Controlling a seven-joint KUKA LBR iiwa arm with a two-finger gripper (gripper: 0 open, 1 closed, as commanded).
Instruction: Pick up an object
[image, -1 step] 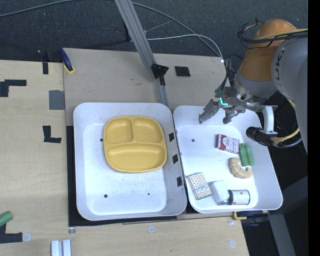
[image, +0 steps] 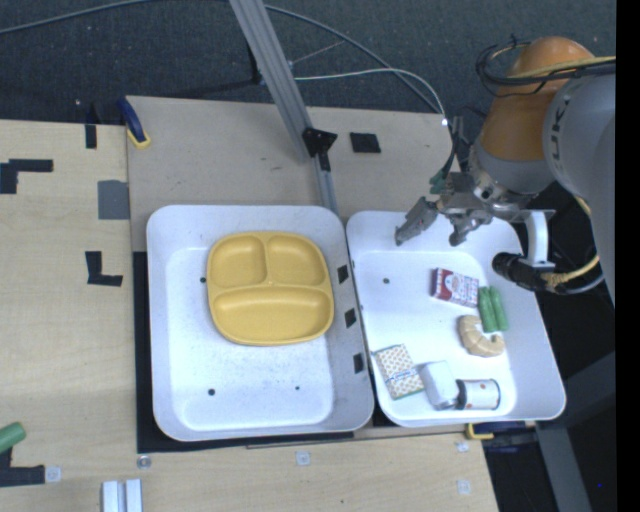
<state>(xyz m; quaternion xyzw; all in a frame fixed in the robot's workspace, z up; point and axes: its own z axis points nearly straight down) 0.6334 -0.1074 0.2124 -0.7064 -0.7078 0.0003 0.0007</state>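
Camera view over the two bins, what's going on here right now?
A grey robot arm's gripper hovers open over the far end of the right bin, holding nothing. Nearer in that bin lie a red carton, a green item and other small things. The left bin holds a yellow divided tray.

Yellow tray (image: 270, 288), red-and-white carton (image: 455, 287), green stick (image: 492, 309), checkered packet (image: 397, 369).

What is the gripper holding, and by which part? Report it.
Nothing. The gripper hangs open over the far end of the right bin, with only bare bin floor between its fingers.
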